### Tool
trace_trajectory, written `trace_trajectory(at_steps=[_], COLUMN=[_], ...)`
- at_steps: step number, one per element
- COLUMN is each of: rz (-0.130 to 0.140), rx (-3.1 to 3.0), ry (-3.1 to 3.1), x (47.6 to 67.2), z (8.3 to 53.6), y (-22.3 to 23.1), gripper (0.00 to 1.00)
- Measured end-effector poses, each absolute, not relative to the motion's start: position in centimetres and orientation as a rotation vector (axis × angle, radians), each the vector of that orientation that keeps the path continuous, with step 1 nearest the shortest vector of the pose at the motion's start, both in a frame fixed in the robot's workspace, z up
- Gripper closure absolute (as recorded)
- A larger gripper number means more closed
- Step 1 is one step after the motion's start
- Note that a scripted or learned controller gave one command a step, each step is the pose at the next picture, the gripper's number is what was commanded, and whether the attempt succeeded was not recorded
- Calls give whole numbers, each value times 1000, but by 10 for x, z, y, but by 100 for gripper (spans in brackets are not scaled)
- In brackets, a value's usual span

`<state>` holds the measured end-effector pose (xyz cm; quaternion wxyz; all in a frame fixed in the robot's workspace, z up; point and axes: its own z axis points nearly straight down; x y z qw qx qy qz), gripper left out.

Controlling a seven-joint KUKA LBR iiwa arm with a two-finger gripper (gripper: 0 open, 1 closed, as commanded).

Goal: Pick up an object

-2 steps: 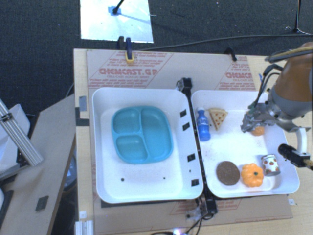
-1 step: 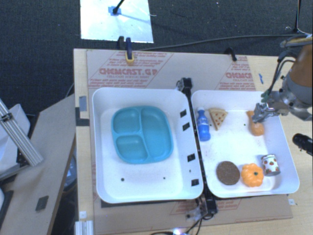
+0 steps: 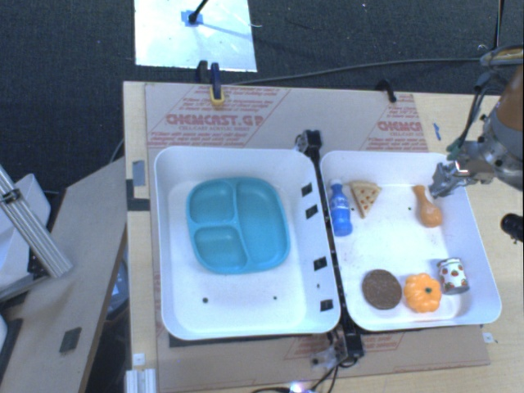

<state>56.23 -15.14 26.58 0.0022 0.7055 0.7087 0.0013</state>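
The right bin holds a blue bottle, a pizza slice, a tan drumstick, a brown round cookie, an orange pumpkin and a small spotted cup. My gripper hangs at the bin's upper right corner, just above and right of the drumstick. Nothing shows between its fingers.
The left bin holds a blue divided plate. A black divider with clips runs between the bins. The arm comes in over the bench's right edge. A blue and yellow clamp stands at the bench's back.
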Motion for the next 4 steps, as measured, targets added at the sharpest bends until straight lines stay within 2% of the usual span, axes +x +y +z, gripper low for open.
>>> trace_trajectory(at_steps=[1, 2, 3, 4], rz=[3, 6, 5, 4], rx=[2210, 2209, 2210, 2210], ry=[2231, 2232, 2230, 2230], x=[582, 592, 613, 634], z=[249, 253, 253, 235], y=[-99, -44, 9, 57], gripper=[100, 100, 100, 100])
